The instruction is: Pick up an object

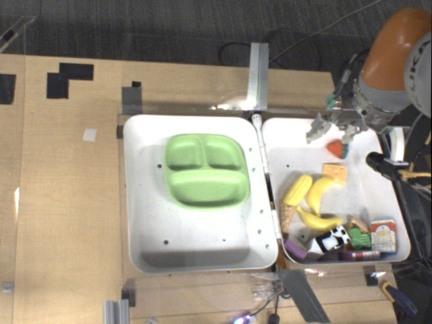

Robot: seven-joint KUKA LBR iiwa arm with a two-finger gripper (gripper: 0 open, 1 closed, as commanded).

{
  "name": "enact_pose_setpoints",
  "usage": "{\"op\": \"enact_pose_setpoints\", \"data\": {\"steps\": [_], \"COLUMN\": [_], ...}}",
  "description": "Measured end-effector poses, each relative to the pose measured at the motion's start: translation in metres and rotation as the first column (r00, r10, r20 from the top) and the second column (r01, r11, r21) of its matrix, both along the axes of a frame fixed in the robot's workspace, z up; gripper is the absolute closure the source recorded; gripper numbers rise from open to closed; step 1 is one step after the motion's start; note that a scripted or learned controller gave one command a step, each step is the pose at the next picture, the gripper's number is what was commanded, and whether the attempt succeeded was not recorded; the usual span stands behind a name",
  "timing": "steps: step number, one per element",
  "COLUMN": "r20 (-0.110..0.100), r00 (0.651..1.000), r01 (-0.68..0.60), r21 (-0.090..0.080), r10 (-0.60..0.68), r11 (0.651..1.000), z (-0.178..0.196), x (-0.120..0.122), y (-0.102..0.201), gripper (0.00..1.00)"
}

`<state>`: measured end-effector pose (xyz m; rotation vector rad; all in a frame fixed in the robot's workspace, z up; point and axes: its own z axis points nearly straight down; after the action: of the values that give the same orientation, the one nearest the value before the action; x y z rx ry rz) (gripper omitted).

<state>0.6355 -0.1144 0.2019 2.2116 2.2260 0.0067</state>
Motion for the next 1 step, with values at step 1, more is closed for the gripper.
{"op": "enact_pose_setpoints", "data": {"steps": [1], "r20": [0.000], "r00": [0.999], "r01": [0.050], "r21": [0.001], "r10": [-0.050], "r11": [0.999], "z": [-0.1067], "x": [-0.0366], "y": [0.0010], "gripper": [0.00]}}
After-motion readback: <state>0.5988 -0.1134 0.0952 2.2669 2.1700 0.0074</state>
